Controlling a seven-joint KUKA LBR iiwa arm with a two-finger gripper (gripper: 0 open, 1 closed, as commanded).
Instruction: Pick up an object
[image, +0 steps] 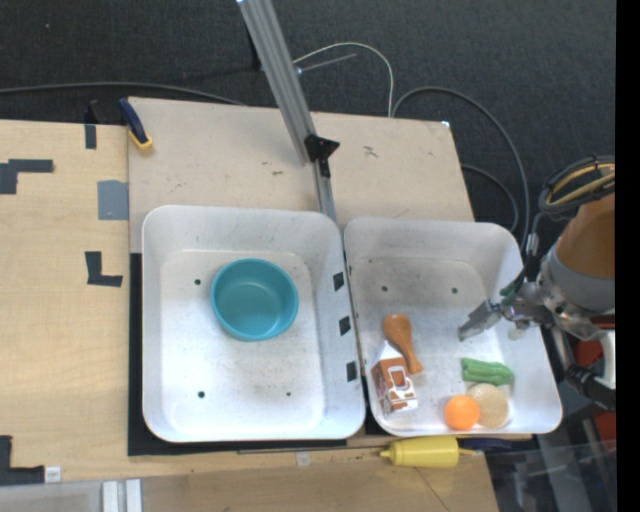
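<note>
My gripper (497, 321) hangs over the right side of the right bin (430, 250), its fingers spread open with nothing between them. Just below it lies a green pod-shaped object (487, 372). An orange ball (461, 412) and a pale round object (491, 405) sit at the bin's near right corner. A brown wooden drumstick shape (402, 341) and a red-and-white carton (395, 385) lie left of those. A teal bowl (254, 299) rests in the left bin (180, 400).
A yellow bottle (425, 452) lies on the bench just outside the right bin's near rim. A grey pole (290, 85) slants down to the divide between bins. Cables loop behind the bench.
</note>
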